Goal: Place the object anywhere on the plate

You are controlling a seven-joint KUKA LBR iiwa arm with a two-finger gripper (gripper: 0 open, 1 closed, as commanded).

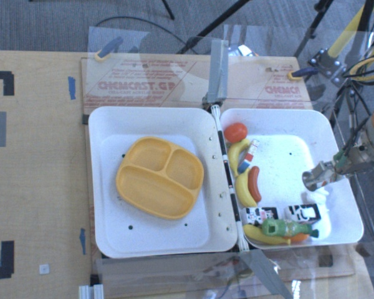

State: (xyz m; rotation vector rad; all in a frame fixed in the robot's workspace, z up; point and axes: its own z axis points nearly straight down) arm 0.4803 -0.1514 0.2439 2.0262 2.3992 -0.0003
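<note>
Green toy [279, 227] and banana [262, 234] seen at near edge of right white bin [336, 139]. Grey metal gripper [314, 178] hovering just above them; grip state cannot be told. Yellow three-compartment plastic plate [160, 177] laid in left bin [106, 136].

Red "CHEMCAST GP" print on protective film of clear acrylic sheet [137, 80] behind left bin [100, 126], letters faint. Same red print, only partly legible, on second sheet [280, 86] behind right bin [343, 185]. Black-and-white blocky marks on small cards [283, 214] in right bin; not readable as text. No other legible text.
</note>
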